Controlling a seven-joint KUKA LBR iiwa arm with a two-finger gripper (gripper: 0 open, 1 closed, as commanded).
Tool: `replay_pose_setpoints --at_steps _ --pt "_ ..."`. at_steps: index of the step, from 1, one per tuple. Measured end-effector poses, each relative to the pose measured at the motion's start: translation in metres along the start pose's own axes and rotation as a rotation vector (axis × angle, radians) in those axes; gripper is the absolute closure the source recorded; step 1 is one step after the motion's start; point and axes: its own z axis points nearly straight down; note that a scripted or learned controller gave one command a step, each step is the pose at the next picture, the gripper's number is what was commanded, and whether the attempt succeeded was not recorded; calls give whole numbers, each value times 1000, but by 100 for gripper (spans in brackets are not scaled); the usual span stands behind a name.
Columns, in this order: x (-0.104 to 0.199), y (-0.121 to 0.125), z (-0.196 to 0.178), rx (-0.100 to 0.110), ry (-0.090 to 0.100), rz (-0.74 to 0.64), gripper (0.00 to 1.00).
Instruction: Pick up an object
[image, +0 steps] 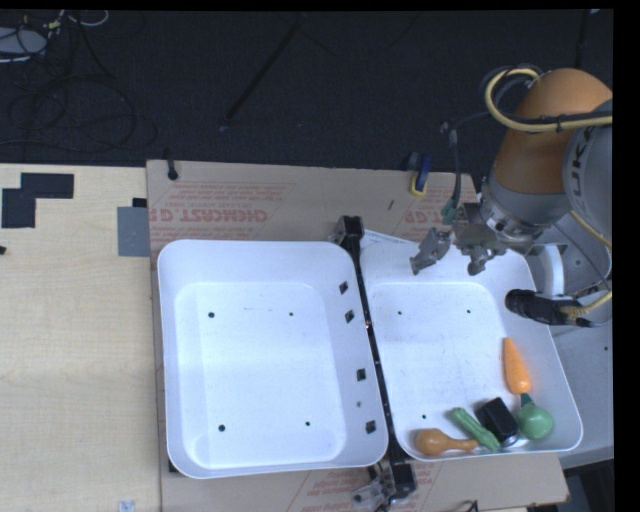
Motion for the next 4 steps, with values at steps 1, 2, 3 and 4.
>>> replay_pose_setpoints --at_steps 1,2,3,4 --pt "43 14 -129 -12 0 -4 0" --pt "132 17 -251 -14 2 -9 0" --pt "222 -15 -319 -5 4 -10 0" --pt "217 -13 -323 7 -2 -5 100"
